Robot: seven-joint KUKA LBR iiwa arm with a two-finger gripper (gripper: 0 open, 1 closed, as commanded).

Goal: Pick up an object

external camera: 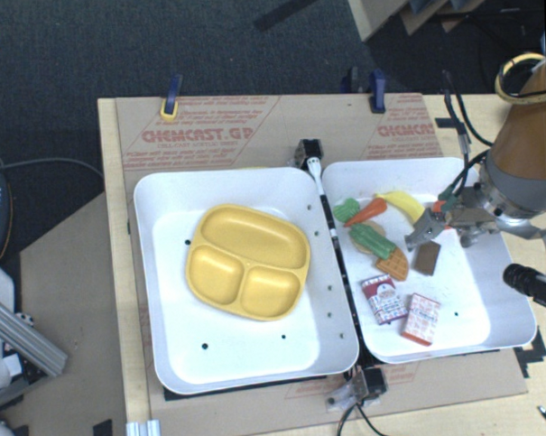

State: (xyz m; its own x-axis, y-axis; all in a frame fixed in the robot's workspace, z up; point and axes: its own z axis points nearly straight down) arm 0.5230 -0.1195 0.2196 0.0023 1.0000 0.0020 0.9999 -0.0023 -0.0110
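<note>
Grey gripper (pixel 426 237) over right bin (pixel 494 325), perhaps touching brown block (pixel 426 259)

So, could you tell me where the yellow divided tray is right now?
The yellow divided tray lies in the left bin of the camera view, about mid-bin, across the divider from the right bin's toy food.

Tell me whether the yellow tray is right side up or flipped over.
Right side up. The tray lies flat in the left bin, and its three hollow compartments face up, one long one above two smaller ones.
</note>
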